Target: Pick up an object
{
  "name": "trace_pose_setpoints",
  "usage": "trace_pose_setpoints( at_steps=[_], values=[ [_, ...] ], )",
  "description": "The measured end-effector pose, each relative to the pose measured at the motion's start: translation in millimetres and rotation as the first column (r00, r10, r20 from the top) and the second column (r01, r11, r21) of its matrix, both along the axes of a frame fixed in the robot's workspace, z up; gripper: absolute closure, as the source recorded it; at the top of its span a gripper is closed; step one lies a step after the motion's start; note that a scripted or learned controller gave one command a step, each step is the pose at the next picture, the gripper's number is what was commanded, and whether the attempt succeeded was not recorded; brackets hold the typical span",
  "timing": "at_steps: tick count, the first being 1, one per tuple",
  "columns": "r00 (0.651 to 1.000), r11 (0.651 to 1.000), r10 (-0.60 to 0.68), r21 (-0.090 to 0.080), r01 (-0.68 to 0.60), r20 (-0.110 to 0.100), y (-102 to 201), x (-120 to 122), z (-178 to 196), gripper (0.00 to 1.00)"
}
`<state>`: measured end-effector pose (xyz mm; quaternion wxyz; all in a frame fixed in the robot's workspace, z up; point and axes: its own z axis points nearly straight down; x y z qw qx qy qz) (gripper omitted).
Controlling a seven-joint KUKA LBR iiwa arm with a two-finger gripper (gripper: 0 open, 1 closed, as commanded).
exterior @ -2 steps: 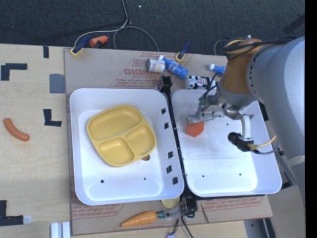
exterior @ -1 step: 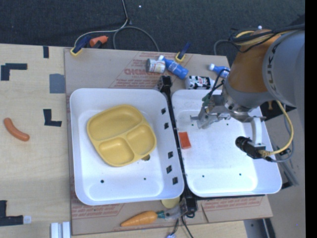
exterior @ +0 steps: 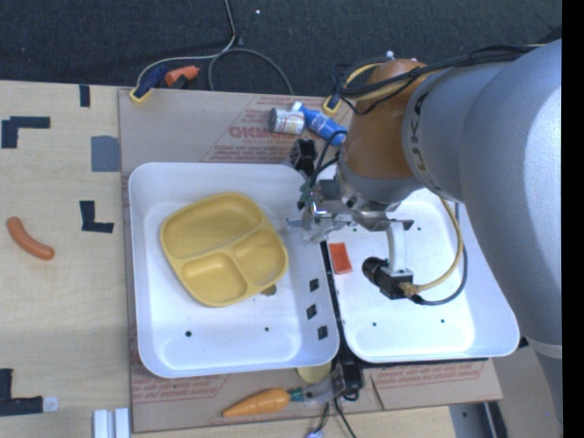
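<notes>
1. picking up the small orange block (exterior: 339, 258) looks like the step in hand: it lies flat on the floor of the right bin (exterior: 456, 336), close to that bin's left wall, just beside the divider between the two bins.
2. the gripper (exterior: 321, 215) hangs just above and a little to the left of the block in the camera view, over the seam where the bins meet; nothing shows between it and the block, and it does not appear to touch the block.
3. how wide the gripper stands, i cannot tell: the metal at the wrist's end is small and tangled with brackets and cable, so no claim about it holding anything is safe.
4. to do the step well, i judge the tool should shift slightly toward the right bin so it centres over the block before descending, since a straight drop from here risks landing on the bin wall.
5. the block is low and thin, so the descent probably needs to reach nearly the bin floor for a grip on its edges.
6. further out, a yellow divided plate (exterior: 224, 247) fills much of the left bin (exterior: 155, 336); it is wide and shallow, a harder grasp.
7. outside the bins, a toy carrot (exterior: 257, 401) lies on the bench below, and a sausage-like toy (exterior: 30, 238) lies far left, well apart from the arm (exterior: 474, 135).
</notes>
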<state>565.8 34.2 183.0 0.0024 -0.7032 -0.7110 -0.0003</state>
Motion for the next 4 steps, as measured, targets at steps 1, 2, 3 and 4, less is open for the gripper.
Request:
trace_pose_setpoints(
  at_steps=[1, 2, 3, 4],
  values=[
    [1.000, 1.000, -0.014, -0.005, 0.014, 0.001, -47.9, 1.6, 2.5, 1.00],
    [1.000, 1.000, -0.011, -0.005, 0.011, 0.001, -45.6, 1.6, 2.4, 0.00],
    [1.000, 1.000, -0.012, -0.005, 0.012, 0.003, -78.2, 31.9, 0.7, 0.00],
    [1.000, 1.000, -0.020, -0.003, 0.020, -0.015, -136.3, -75.4, -89.5, 0.00]
  ],
)
